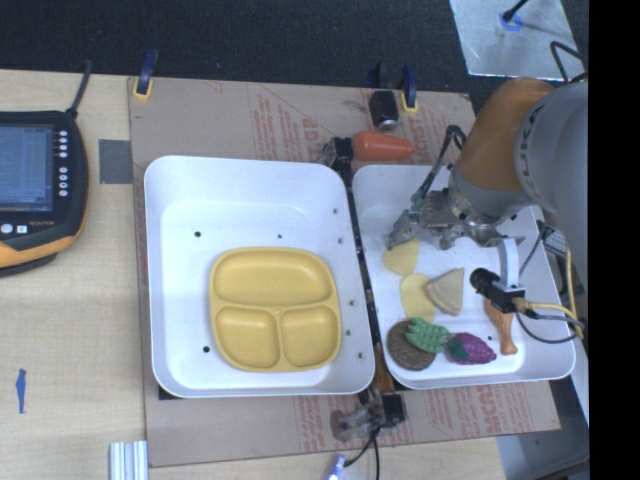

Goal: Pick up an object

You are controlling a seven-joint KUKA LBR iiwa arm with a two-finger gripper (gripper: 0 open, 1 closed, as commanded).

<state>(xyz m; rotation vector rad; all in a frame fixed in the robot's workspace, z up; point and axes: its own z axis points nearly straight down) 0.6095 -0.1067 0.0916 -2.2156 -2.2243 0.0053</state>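
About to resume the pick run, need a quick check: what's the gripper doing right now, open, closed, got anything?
Gripper: low in the right bin, just above a pale yellow piece; open or closed cannot be told.

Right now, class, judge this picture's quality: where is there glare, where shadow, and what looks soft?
Camera view: the left bin glares nearly featureless white; the yellow divided tray casts a faint shadow; the arm's orange band looks soft; the gripper sits dim, in shade.
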